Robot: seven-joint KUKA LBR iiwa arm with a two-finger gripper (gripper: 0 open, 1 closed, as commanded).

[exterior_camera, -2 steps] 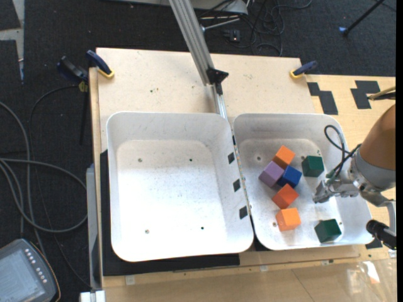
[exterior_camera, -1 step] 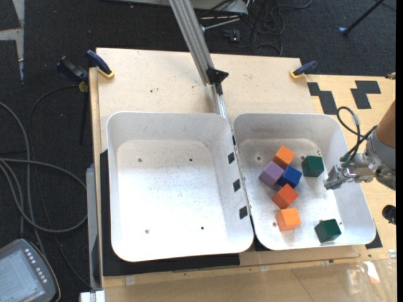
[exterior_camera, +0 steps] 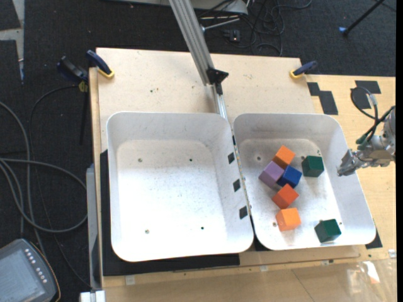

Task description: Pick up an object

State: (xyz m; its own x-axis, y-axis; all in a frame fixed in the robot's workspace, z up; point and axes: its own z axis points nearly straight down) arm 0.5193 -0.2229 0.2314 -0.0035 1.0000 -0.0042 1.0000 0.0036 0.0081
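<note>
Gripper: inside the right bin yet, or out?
Out. The gripper sits at the right bin's right rim, beside the cubes.

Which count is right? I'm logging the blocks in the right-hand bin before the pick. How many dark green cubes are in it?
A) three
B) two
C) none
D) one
B: one dark green cube lies near the right bin's far right side, and a second green cube sits at its near right corner.

Pale wooden bench on dark floor strewn with cables
</note>
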